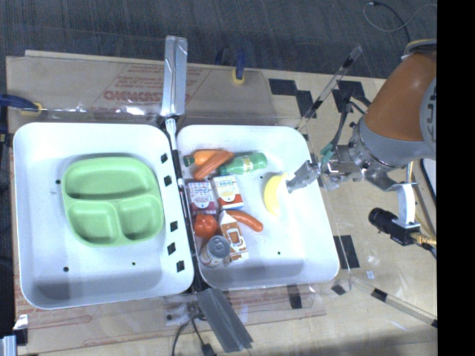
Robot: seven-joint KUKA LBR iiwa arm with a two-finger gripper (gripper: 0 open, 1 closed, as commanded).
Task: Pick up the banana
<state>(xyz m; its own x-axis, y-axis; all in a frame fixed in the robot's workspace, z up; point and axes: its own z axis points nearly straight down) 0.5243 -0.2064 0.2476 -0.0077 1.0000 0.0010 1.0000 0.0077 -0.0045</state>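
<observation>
The banana (272,193) lies in the right bin (312,254), just beside the gripper (303,176). The wooden surface (371,269) carries both bins; dark carpet (223,10) is behind. A green tray (113,199) fills the left bin (37,273).

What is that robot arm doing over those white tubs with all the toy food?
The grey and orange robot arm is reaching in from the right, and its gripper is right beside the yellow banana in the right bin. It does not hold the banana yet. Carrots, a green bottle, small cartons and a tomato lie along that bin's left side. The left bin has a green divided plate in it.
</observation>
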